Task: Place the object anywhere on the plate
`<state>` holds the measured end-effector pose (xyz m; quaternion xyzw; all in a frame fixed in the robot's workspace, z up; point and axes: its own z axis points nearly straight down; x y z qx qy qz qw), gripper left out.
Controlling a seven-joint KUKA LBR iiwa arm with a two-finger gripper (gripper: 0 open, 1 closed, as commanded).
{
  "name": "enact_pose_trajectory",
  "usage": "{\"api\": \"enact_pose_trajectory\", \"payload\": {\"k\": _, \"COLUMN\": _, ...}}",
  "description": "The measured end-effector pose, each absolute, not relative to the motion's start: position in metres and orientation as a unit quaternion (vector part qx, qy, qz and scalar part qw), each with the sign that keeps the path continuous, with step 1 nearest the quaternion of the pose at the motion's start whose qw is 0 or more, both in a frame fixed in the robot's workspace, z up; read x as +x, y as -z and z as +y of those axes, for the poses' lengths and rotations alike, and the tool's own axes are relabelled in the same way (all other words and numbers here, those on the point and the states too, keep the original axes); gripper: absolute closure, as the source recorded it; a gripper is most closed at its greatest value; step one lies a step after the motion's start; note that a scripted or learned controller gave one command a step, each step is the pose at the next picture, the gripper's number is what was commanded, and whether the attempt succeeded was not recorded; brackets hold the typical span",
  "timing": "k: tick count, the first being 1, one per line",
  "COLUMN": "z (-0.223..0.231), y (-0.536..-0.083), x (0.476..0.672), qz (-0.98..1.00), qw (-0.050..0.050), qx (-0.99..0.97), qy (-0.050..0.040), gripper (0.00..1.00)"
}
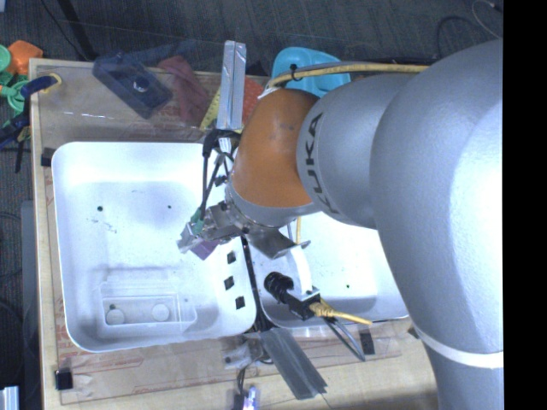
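Observation:
My gripper hangs over the right part of the left white bin, near the wall between the two bins. It is shut on a small purple object with a bit of green beside it, which shows at the fingertips. A clear, shallow plastic plate or tray lies in the near left corner of the same bin, down and to the left of the gripper, and is hard to make out against the white. The grey arm with its orange band reaches in from the right.
The arm hides most of the right bin. Behind the bins on the bench lie a dark blue block, a reddish cloth and a light blue thing. Metal brackets stick out at the bench's front edge.

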<state>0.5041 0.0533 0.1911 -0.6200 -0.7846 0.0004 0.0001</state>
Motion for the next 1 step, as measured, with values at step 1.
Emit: {"api": "enact_pose_trajectory", "payload": {"k": 1, "z": 0.1252, "y": -0.2174, "x": 0.488, "qz": -0.85, "qw": 0.0, "qx": -0.527, "qy": 0.0, "gripper": 1.0}}
